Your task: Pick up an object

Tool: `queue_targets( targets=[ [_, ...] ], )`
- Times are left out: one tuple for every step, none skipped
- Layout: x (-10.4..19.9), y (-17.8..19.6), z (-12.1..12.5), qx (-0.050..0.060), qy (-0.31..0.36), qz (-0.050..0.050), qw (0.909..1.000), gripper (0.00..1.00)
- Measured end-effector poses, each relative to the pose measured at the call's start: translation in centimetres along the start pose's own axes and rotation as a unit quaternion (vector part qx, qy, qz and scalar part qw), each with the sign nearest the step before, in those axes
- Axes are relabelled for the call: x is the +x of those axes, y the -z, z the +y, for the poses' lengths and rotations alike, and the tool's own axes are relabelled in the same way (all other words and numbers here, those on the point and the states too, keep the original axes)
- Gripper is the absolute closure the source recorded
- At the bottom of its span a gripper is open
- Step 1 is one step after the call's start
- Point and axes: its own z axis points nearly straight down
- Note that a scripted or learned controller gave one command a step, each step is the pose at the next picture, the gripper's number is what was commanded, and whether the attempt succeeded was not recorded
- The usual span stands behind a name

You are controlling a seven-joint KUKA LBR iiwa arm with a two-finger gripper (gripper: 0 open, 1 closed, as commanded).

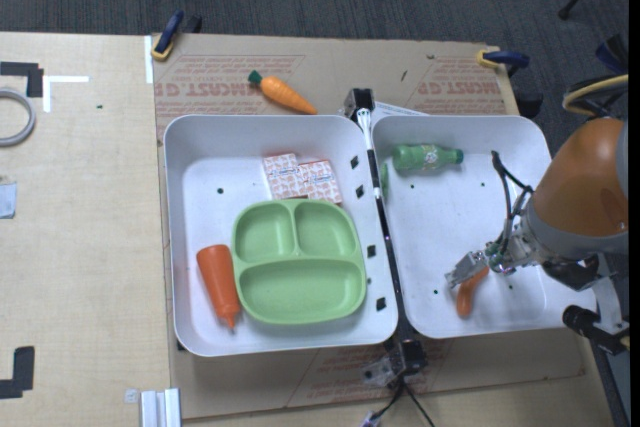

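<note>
My gripper [470, 269] is low in the right bin [520, 150], near its front edge, at the end of the grey and orange arm [590, 185] that reaches in from the right. A small orange carrot-like piece [465, 300] lies on the bin floor directly below the gripper tip and seems to touch it. Whether it is held cannot be made out. A green bottle [425, 156] lies on its side at the back of the same bin, well apart from the gripper.
The left bin [190, 155] holds a green divided plate [298, 262], a large orange carrot [218, 285] at its front left and a red-and-white packet [298, 177] at the back. Another carrot [283, 93] lies on the cardboard behind the bins.
</note>
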Motion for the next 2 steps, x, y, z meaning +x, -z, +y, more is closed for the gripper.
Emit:
queue_targets(
  targets=[
    [-0.1, 1.0, 0.1, -0.001, -0.001, -0.001, 1.0000, 1.00],
    [7.7, 12.7, 2.2, -0.001, 0.041, -0.001, 0.9991, 1.00]
  ],
)
